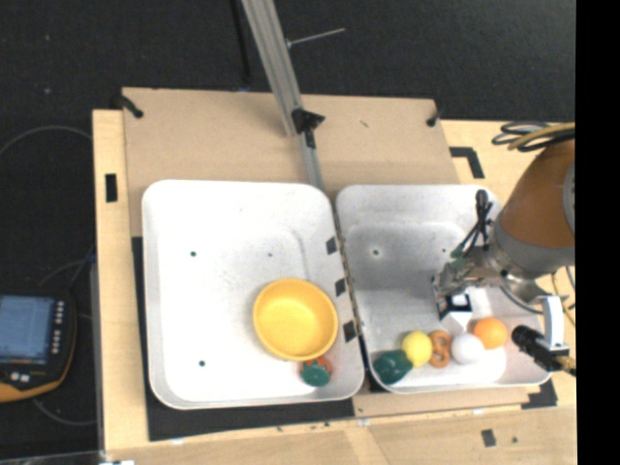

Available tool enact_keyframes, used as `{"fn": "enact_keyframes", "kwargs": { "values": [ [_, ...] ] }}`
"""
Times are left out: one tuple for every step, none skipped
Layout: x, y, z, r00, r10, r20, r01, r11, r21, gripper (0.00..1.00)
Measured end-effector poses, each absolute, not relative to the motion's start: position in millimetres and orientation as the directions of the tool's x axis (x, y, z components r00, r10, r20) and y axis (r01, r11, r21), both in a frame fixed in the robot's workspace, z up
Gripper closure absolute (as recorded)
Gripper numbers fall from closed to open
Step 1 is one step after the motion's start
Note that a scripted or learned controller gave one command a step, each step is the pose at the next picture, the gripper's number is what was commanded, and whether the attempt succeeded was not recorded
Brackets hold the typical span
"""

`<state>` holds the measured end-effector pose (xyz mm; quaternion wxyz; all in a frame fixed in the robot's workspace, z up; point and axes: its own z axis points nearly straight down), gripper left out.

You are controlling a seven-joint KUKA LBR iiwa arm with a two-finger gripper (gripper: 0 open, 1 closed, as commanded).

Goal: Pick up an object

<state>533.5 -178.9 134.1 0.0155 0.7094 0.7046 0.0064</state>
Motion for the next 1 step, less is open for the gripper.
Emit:
{"fn": "enact_keyframes", "kwargs": {
  "values": [
    [538.0,-190.3,191.4,-0.003,1.000,-0.003,1.000,0.003,0.008,1.00]
  ]
}}
